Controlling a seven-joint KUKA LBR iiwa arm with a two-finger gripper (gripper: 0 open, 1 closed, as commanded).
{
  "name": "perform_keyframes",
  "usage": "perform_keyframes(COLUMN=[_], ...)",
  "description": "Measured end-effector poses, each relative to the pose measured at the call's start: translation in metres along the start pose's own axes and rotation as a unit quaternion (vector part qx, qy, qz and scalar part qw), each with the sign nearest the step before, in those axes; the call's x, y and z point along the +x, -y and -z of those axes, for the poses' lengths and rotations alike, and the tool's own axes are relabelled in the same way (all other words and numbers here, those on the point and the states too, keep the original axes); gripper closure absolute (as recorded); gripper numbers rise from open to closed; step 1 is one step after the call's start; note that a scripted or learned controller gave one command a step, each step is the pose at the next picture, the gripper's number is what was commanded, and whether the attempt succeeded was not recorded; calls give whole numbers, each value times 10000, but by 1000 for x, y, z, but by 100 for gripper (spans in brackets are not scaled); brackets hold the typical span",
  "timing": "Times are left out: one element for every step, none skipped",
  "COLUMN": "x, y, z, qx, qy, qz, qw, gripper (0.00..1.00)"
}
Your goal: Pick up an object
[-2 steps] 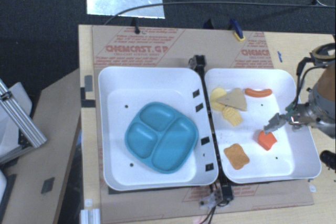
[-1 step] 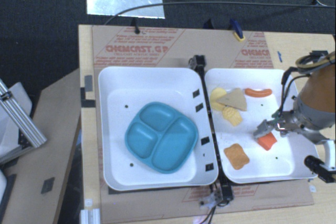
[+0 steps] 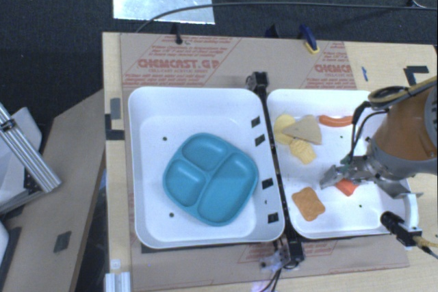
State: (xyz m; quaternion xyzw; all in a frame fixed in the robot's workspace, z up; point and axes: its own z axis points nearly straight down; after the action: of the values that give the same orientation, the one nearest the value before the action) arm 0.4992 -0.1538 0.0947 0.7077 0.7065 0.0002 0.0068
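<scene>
A counter (image 3: pixel 205 58) covered in printed cardboard carries 2 shallow white bins side by side. The left bin (image 3: pixel 150 120) holds a blue divided plate (image 3: pixel 210 178) with 3 compartments, lying slightly turned. The right bin (image 3: pixel 295 226) holds toy food: a tan wedge (image 3: pixel 304 129) lying over pale yellow pieces (image 3: pixel 301 149) near its far left corner, an orange sausage (image 3: pixel 335 121) just beside them, and a brown cracker-like square (image 3: pixel 308 203) near the front. The arm's orange band (image 3: pixel 409 126) enters from the right, partly cut off by the frame edge. Its end effector (image 3: pixel 340 178) sits low in the right bin, directly over a small red-orange object (image 3: pixel 347 187) that is mostly hidden. Whether that object is gripped cannot be made out.
</scene>
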Motion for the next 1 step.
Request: perform_keyframes(x=[-4], y=[-3], z=[-5], qx=[-9], qy=[-5], qz=[-5], qw=[10000], gripper=[0])
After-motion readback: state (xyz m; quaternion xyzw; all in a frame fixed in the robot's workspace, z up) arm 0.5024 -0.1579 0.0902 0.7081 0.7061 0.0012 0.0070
